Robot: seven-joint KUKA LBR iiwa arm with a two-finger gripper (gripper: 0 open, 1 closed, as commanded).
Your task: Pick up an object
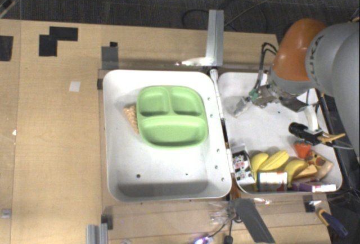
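My gripper (246, 103) hangs over the upper left part of the right bin (264, 130), above bare white floor, with nothing seen in it. A bunch of yellow bananas (277, 162) lies along that bin's front edge, well below the gripper. Beside the bananas sit a small black-and-white box (241, 163), a red-and-white packet (272, 180) and a small orange piece (304, 150). The grey arm with its orange band (295, 52) reaches in from the right.
The left bin (121, 170) holds a green divided plate (171, 116) with a tan piece (131, 118) at its left edge. A tan wooden piece (322, 167) and a purple item (306, 186) lie in the right bin's front right corner. A metal post (215, 37) stands behind the bins.
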